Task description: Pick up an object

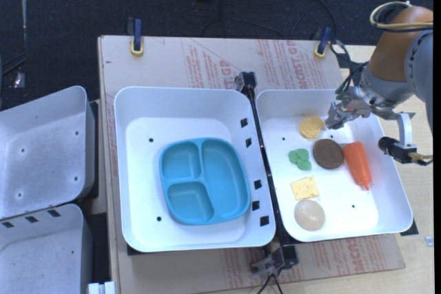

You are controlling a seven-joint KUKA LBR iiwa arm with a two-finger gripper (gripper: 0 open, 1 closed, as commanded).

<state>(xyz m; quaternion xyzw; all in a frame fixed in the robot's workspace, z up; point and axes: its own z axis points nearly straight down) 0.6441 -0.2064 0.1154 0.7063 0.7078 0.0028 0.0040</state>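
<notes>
Just beside the yellow cookie (311,126), jaws hover; their spread cannot be told.

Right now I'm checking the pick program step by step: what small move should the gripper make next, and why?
Probably a short drop toward the yellow round piece. The gripper sits at that piece's right edge in the right bin, with nothing seen between its fingers. The brown disc and orange carrot lie farther off, so the yellow piece looks the nearest target.
</notes>
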